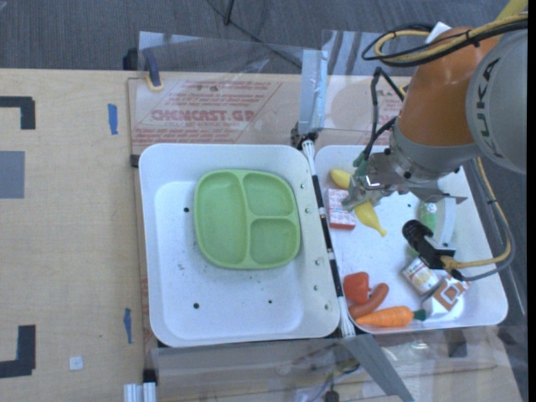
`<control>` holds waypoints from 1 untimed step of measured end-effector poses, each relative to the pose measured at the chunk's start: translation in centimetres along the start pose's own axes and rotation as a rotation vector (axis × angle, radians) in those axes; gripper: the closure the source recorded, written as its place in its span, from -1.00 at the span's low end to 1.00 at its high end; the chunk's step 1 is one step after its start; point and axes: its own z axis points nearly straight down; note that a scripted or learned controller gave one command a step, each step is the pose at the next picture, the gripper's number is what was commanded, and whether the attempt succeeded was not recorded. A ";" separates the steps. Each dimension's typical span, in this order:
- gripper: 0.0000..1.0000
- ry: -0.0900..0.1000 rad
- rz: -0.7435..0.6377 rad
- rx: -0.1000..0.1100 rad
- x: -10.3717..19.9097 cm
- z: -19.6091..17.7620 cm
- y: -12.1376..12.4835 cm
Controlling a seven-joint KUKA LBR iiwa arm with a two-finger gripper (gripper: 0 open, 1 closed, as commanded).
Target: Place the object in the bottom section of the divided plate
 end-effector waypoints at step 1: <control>1.00 0.000 0.032 0.001 6.1 -2.3 6.0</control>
